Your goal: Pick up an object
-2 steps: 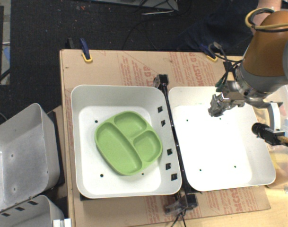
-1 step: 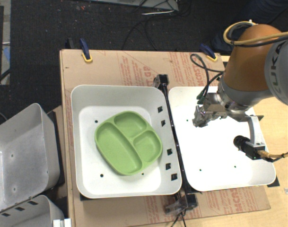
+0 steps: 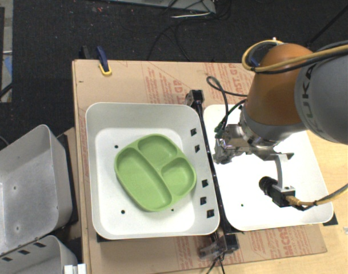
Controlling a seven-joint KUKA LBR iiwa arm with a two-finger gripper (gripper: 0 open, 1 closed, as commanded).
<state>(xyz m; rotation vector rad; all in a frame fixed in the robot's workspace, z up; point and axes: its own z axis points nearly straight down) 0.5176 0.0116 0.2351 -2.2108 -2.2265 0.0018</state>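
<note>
A green divided plate point(image 3: 155, 172) with three compartments lies flat in the middle of the left bin point(image 3: 99, 130). My gripper point(image 3: 224, 152) hangs over the left edge of the right bin point(image 3: 311, 204), close to the divider between the bins and to the right of the plate. The orange band and grey wrist cover most of the gripper from above. Nothing can be seen between its fingers.
A black part on a yellow cable point(image 3: 276, 191) hangs off the arm over the right bin. A grey metal container point(image 3: 22, 193) stands left of the bench. A blue and yellow clamp point(image 3: 103, 61) sits at the bench's far left corner. Cables run across the dark floor behind.
</note>
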